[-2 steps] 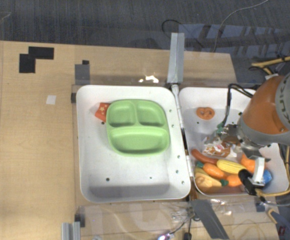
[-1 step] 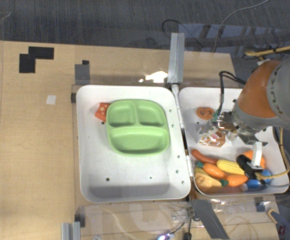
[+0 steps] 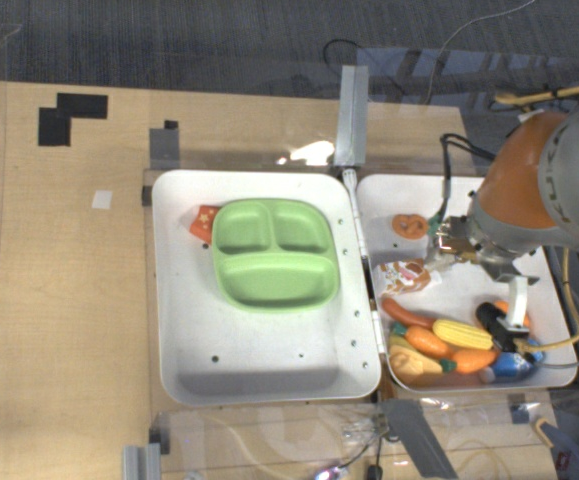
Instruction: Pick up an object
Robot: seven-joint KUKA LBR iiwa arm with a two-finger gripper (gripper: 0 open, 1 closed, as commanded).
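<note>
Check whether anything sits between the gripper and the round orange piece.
Nothing visible does. The gripper is just right of the round orange piece, only bare floor of the right bin between them. The red-and-white packet lies nearer the camera, off that line.

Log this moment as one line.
gripper above right bin, near orange disc | hold: cannot tell | green tray in left bin | corn, carrot at right bin's near end

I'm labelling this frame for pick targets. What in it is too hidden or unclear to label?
Camera view:
- Red item: mostly under the green tray, identity unclear.
- Right bin: its right side is covered by the arm.
- Blue piece: crowded against an orange toy, too small to name.
</note>
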